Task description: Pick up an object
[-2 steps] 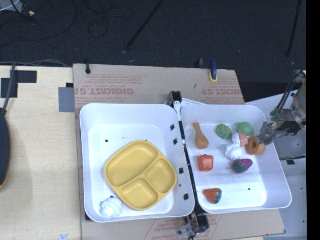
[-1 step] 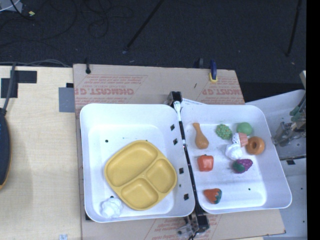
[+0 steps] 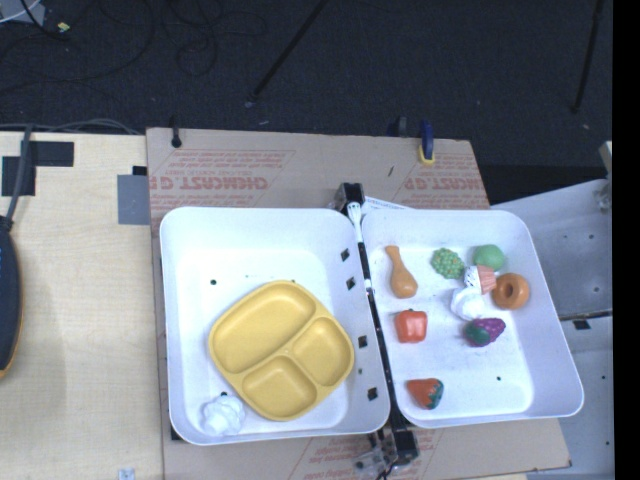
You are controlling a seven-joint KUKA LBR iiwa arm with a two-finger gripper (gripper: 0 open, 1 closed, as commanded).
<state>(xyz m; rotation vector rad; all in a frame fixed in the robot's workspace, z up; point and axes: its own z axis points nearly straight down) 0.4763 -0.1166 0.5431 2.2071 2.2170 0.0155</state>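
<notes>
Honestly, the risky spot is the cluster at the far side of the right white plastic bin (image 3: pixel 548 368). The green toy broccoli (image 3: pixel 448 263), orange toy doughnut (image 3: pixel 511 291) and crumpled white scrap (image 3: pixel 467 301) sit touching or nearly so (a grab there probably knocks a neighbour or pinches two). The red toy pepper (image 3: pixel 411 325) lies apart, so it looks like a safer pick. Whether the gripper is open or closed, can't tell.

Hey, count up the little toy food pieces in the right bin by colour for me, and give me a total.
Orange: 2, drumstick and donut
Green: 2, broccoli and rounded piece
Red: 2, pepper and strawberry
Purple: 1, grapes
White: 1, lump with a pink bit
Total: 8
</notes>
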